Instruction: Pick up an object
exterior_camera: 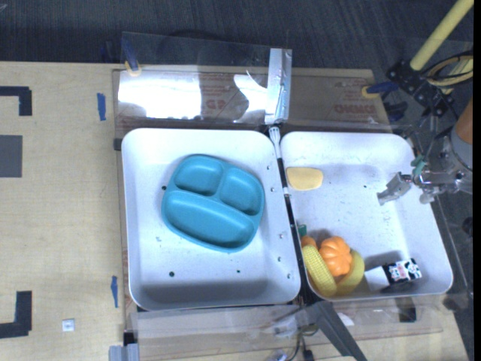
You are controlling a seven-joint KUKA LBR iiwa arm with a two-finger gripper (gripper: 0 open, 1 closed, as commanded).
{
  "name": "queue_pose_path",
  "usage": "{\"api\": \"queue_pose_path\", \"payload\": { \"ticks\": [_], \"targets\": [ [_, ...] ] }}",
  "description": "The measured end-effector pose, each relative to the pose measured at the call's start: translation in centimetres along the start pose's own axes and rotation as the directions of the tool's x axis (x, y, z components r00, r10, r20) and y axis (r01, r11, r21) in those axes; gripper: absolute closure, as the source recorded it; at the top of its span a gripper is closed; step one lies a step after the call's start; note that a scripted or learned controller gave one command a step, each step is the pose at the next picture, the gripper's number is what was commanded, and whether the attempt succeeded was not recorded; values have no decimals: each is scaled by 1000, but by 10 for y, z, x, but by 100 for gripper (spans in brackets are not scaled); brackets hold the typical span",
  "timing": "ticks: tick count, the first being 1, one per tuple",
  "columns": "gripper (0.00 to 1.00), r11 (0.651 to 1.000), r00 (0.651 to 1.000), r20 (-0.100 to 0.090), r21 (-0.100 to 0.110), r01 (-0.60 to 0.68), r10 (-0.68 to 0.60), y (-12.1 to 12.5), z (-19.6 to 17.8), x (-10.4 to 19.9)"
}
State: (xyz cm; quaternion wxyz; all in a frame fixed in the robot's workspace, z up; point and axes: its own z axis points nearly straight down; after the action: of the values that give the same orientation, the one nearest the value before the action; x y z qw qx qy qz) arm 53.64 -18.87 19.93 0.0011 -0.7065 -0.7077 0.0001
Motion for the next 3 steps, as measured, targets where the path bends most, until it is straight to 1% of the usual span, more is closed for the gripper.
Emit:
{"api": "queue_pose_path", "payload": {
  "ticks": [1,2,3],
  "targets": [
    [0,994,994,-4,6,105,-105,22,89,102],
    [0,992,992,2,-2,126,-126,111,92,69],
    [0,993,993,1,0,117,-117,88,93,57]
  ]
}}
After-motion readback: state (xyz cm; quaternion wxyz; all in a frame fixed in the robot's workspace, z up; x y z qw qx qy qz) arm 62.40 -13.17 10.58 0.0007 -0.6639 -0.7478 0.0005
